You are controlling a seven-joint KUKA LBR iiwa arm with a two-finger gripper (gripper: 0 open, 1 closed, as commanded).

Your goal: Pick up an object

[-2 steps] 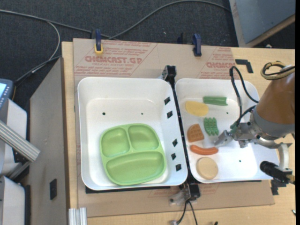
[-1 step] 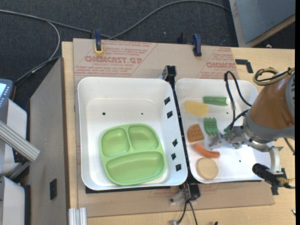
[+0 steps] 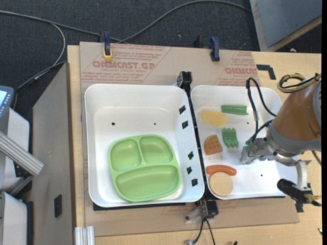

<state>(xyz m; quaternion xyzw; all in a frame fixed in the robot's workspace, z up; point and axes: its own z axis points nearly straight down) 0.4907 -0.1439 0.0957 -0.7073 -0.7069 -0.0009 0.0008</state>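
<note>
I see the gripper (image 3: 249, 154) low in the right bin (image 3: 265, 185), just right of the green ridged piece (image 3: 230, 137). Can't tell its state or whether it touches anything. Waffle-like brown piece (image 3: 213, 145), red sausage (image 3: 221, 170) and tan disc (image 3: 222, 184) lie loose nearby. Green plate (image 3: 145, 166) sits in the left bin (image 3: 97, 137).

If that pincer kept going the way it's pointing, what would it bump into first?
The pincer points left across the right bin. Probably the small green ridged piece first, or the orange waffle-like piece beside it; depth is hard to judge.
</note>
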